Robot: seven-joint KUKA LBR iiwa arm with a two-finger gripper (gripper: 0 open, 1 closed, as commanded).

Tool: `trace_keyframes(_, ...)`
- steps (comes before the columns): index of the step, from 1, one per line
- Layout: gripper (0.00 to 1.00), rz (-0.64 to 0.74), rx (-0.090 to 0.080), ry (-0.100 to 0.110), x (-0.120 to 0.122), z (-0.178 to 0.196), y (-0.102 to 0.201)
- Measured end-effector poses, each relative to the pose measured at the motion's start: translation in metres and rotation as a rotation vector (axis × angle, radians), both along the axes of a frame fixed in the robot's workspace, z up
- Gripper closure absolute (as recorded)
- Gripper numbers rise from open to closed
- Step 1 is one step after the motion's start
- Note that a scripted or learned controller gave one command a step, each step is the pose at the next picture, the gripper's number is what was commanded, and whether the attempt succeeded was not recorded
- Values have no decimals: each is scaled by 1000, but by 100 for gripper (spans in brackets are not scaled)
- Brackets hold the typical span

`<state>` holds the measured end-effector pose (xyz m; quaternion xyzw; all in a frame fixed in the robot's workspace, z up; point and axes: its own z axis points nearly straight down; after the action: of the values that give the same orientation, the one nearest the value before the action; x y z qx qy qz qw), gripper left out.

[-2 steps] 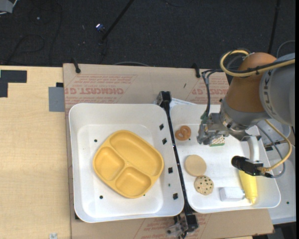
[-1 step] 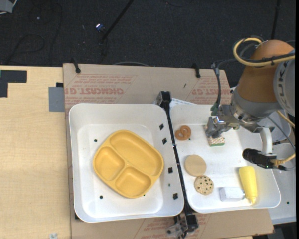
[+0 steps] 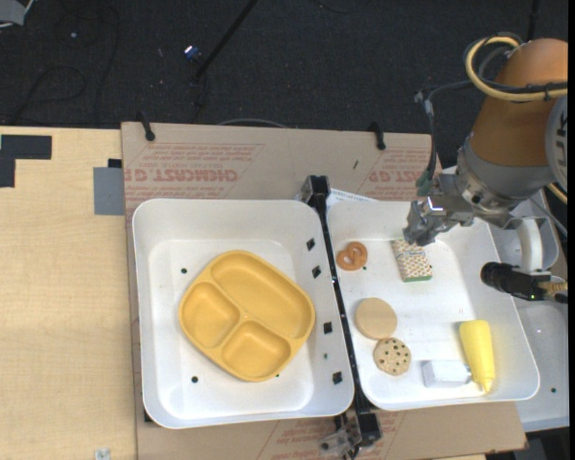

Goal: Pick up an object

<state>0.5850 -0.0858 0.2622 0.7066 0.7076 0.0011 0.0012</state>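
**Gripper low over the patterned block in the right bin**

The gripper [image 3: 424, 230] sits at the upper part of the right bin [image 3: 517, 377], directly above and touching or nearly touching the top edge of a small patterned block [image 3: 413, 261]. Whether it is open or closed, and whether it grips the block, cannot be told from this angle. The grey arm with its orange band [image 3: 522, 84] reaches in from the right.

Left of the block lies a small brown pretzel [image 3: 352, 255]. Below it are a plain tan round cookie [image 3: 375, 318] and, just beneath that, a chocolate-chip cookie [image 3: 392, 356]. Near the bin's lower right corner a yellow bottle [image 3: 477, 353] lies beside a small white block [image 3: 446, 373].

The left bin [image 3: 158, 391] holds 1 yellow tray [image 3: 246, 313] with 3 compartments. Both bins rest on cardboard [image 3: 230, 166] on the worktop [image 3: 48, 305].
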Motion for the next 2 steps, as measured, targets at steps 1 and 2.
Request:
trace_keyframes(1, 100, 3, 2, 8, -15, -7, 59)
trace_keyframes(2, 100, 4, 2, 7, -20, -5, 117)
